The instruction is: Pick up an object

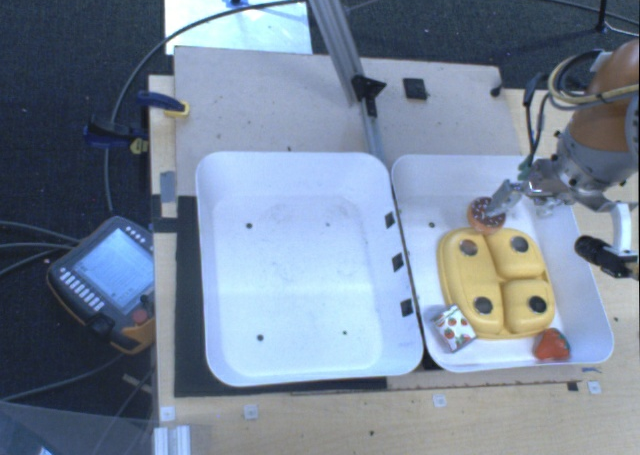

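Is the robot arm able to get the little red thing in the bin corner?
Probably yes. The red thing lies uncovered in the right bin, beside the yellow block, and nothing sits on top of it.

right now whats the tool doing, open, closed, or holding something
Tool: cannot be told whether it is open or closed. It sits over the right bin, right beside the small round brown object; nothing is visibly gripped.
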You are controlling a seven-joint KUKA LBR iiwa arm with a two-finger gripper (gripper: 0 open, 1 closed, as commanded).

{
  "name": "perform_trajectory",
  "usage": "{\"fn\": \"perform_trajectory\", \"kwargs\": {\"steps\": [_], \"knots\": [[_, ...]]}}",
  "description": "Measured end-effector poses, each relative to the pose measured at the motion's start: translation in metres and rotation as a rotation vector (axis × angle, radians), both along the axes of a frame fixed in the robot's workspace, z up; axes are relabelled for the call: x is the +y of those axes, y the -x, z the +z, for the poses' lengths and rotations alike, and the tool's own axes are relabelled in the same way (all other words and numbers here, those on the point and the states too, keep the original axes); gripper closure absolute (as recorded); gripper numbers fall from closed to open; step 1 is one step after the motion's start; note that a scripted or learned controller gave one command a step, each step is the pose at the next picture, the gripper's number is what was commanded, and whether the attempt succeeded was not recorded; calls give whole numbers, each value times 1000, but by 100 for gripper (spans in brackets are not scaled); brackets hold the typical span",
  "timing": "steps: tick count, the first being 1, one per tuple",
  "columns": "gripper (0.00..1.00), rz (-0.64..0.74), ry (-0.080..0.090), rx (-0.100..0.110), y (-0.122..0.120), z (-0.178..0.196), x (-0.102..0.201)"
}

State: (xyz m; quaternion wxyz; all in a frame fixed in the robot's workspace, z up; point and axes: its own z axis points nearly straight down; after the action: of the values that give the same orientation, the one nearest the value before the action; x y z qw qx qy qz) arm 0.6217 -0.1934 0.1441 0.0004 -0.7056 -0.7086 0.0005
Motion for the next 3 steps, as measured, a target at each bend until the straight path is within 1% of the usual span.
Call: {"fn": "perform_trajectory", "kwargs": {"steps": [1,2,3], "knots": [[0,-3,2,-10,-2,-46,-3],[100,-1,2,-13,-3,-36,-3],[100,1,2,-9,-3,30,-3]]}}
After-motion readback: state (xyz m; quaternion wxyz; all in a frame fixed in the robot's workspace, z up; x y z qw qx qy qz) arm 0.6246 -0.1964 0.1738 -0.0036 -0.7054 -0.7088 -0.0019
